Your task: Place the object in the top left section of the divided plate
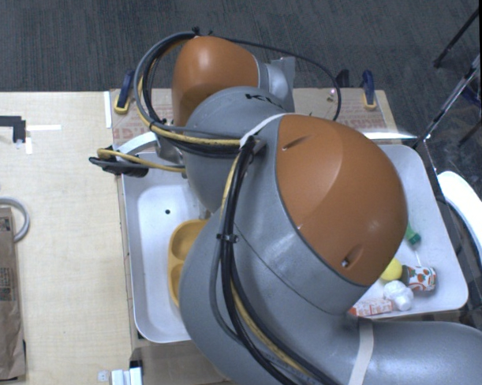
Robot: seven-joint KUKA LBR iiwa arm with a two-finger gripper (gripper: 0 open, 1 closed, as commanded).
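Note:
The grey and orange arm (306, 241) covers most of both bins. A part of the yellow divided plate (182, 253) shows in the left bin (152, 254), under the arm's left side. In the right bin (444, 244) lie a yellow object (392, 269), a small green piece (413, 238), a brown and white item (422, 278), a white ball-like thing (398, 294) and a red and white packet (373, 307). The arm hides the gripper.
A wooden bench top (61, 233) spreads to the left, with a brown paper bag (6, 291) and a black part (10, 125) on it. Yellow and black cables (137, 158) run along the arm over the left bin's far edge.

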